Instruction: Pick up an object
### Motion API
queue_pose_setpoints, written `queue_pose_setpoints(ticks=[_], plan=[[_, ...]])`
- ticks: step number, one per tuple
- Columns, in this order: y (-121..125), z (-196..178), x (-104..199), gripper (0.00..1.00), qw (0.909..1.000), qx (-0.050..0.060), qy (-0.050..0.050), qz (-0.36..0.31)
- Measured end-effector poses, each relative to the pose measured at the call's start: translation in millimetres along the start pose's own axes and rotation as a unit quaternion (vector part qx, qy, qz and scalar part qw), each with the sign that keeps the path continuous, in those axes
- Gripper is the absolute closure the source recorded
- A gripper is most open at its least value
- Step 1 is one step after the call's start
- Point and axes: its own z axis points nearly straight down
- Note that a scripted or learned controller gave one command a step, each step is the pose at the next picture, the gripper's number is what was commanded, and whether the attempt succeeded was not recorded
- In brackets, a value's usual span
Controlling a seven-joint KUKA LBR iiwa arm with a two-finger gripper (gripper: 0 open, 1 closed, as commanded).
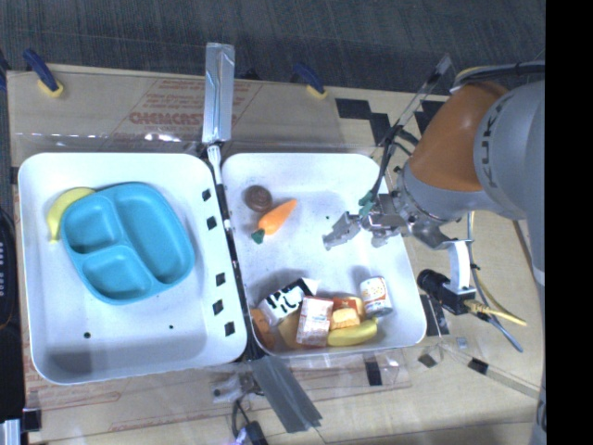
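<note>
My gripper (359, 235) hangs over the right side of the right bin (306, 170), open, with nothing between its fingers (338, 234). An orange toy carrot (275, 218) lies to its left, and a brown round piece (258, 197) sits just beyond the carrot. Along the bin's front edge lie a small can (374, 296), a yellow banana (354, 335), a few small food boxes (315, 319) and a black-and-white packet (289, 296). The can is a little below the gripper, apart from it.
The left bin (37, 276) holds a blue divided tray (130, 239) with a yellow curved thing (63, 208) tucked under its left edge. The grey and orange arm (473, 156) comes in from the right over the right bin's wall.
</note>
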Motion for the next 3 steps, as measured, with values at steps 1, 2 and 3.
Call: queue_pose_setpoints(ticks=[1,2,3], plan=[[36,87,17,0.0,0.9966,0.002,0.001,-0.082],[-1,56,35,0.0,0.9997,0.0,0.0,-0.025],[68,91,70,0.0,0.9982,0.0,0.0,0.06]])
